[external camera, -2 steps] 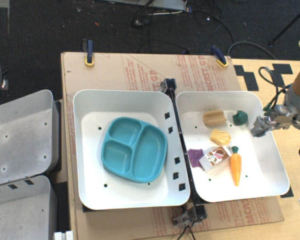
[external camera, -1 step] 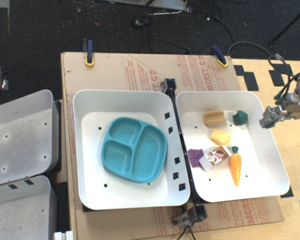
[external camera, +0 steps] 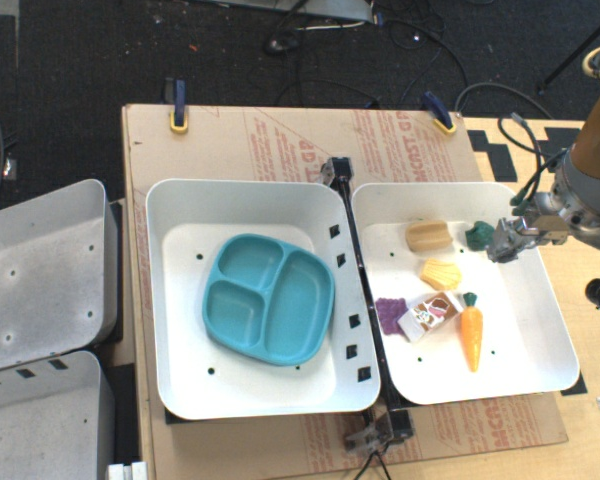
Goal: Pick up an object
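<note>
Two white bins are seen side by side on a brown tabletop [external camera: 280, 148]. In the left bin [external camera: 170, 268] a teal tray [external camera: 270, 298] with three compartments is laid slightly askew. In the right bin [external camera: 540, 368] several small things are gathered toward the middle and far side: a tan bun [external camera: 428, 236] near the far wall, a yellow ridged piece [external camera: 441, 273] just in front of it, a small printed carton [external camera: 428, 315] tilted beside a purple lump [external camera: 390, 314], and a carrot [external camera: 471, 335] laid lengthwise with its green top toward the far side and its tip toward the near wall. The carton is seen touching or nearly touching the purple lump; contact with the carrot cannot be made out. A dark green object [external camera: 479, 234] is found near the far right of the same bin, just beside the claw [external camera: 504, 241]; its shape is too small and too blurred to be named. The arm [external camera: 585, 178] is cut off by the right edge, so only its wrist end is shown. The claw is held low over the right bin beside the green object, but its tip is a grey blur: how far it is parted cannot be told, and nothing can be made out in its grasp. Whether the green object is touched by it cannot be decided.
</note>
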### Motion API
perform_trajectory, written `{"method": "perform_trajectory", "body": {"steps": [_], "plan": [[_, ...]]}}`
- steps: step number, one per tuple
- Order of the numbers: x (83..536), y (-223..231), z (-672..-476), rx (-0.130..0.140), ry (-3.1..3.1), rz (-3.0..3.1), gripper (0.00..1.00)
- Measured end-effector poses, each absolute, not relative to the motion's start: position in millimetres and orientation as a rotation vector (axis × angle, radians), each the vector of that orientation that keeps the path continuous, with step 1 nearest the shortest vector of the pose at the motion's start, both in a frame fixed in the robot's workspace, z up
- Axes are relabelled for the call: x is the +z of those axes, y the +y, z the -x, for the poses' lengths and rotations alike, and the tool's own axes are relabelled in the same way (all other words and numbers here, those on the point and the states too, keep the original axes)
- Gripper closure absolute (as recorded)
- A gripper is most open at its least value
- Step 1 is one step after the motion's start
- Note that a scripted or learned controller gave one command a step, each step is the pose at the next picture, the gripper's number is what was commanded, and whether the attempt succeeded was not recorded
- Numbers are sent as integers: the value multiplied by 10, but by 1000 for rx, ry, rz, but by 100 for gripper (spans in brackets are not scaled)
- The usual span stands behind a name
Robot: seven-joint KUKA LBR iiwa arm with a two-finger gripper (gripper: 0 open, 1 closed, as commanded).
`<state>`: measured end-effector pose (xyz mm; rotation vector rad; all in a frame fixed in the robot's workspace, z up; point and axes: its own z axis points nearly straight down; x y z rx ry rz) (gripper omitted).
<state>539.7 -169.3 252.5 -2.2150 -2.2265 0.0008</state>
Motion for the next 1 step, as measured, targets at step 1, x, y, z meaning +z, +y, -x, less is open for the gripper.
{"method": "perform_trajectory", "body": {"steps": [1], "plan": [[2525, -1233, -5245, 1, -2227, 2214, 100]]}}
